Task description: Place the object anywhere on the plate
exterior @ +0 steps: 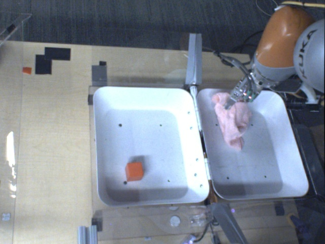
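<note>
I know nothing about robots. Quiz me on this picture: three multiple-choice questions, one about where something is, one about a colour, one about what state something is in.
1. Where does the small block lie?
A. In the left bin
B. In the right bin
C. On the wooden bench outside both bins

2. What colour is that block?
A. Blue
B. Orange
C. Green

3. How does the pink cloth hang or lie?
A. Folded flat in the left bin
B. Spread over the bench edge
C. Drooping from the gripper over the right bin

Answers:
1. A, it sits near the front of the left bin.
2. B, it is plainly orange against the white floor.
3. C, its top is at the gripper and the rest trails downward.
</note>
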